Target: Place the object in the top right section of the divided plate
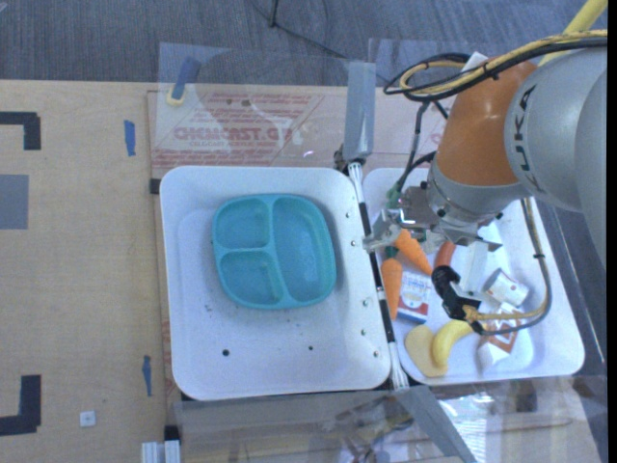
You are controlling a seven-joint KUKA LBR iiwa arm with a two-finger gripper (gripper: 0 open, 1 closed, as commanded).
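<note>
Three smooth sections in teal plate (275,251) — gripper (400,222) over carrot (412,250), grip unclear.

Two bins side by side on the bench

The divided plate (275,251) lies in the left bin (193,355). In the right bin (564,350), a carrot (413,250) lies far, a banana (448,342) near, a small carton (415,296) between them.
</note>
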